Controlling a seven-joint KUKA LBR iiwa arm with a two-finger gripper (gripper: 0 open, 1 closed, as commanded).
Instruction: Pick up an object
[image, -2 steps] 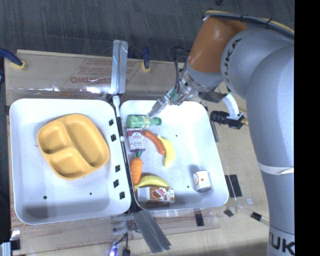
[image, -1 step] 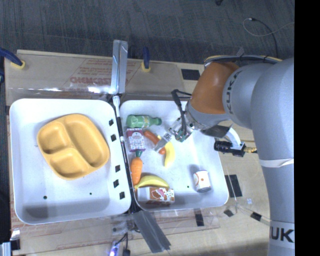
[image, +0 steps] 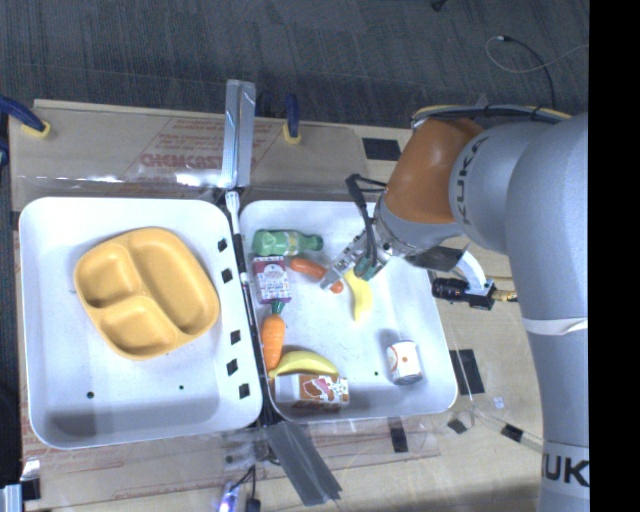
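The arm (image: 500, 190) enters from the right and bends over the right bin (image: 425, 340), with its orange band above the bin's upper right corner. The gripper (image: 350, 270) sits low in the upper middle of that bin; whether it is released or clenched cannot be determined from this view, and no object is seen between its tips. A small yellow banana (image: 358, 298) lies just below the gripper, touching or nearly touching it. A small red-orange piece (image: 309, 267) lies just to its left, next to a green bottle (image: 285, 242) placed flat near the bin's top wall. A small maroon packet (image: 271, 279) lies below the bottle, beside the divider. A carrot (image: 273, 340) lies below the packet, pointing down toward a larger banana (image: 305, 362), which rests against a brown-and-white carton (image: 312, 390) at the bin's bottom wall. A white cup (image: 404, 361) with a red mark lies apart at the lower right. The left bin (image: 60, 400) holds a yellow divided tray (image: 145, 290).
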